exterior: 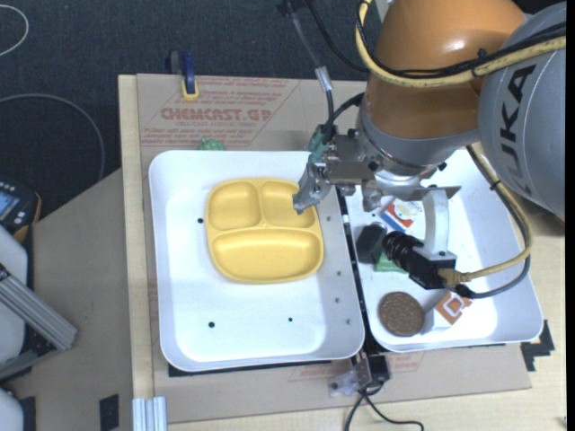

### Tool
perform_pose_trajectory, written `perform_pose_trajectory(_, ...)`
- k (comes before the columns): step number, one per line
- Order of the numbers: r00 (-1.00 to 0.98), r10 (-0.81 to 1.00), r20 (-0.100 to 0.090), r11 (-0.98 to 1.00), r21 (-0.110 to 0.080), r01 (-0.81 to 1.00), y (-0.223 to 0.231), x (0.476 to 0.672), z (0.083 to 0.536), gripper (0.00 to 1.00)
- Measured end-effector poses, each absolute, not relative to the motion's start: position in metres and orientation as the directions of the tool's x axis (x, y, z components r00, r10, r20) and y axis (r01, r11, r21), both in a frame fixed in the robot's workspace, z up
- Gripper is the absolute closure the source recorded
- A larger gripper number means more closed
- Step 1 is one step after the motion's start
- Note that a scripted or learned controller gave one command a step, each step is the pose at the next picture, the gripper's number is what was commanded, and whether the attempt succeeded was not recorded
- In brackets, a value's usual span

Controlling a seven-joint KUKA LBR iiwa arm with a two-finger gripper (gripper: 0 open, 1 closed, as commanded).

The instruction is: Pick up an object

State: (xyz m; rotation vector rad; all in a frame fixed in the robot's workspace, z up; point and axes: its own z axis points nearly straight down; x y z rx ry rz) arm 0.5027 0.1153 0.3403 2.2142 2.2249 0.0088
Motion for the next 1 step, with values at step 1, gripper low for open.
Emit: perform_pose_trajectory(1, -0.005, 1.000, 0.001, 0.005, 0.006, 1.000, 0.1694, 0.5444, 0.3421, 0.00)
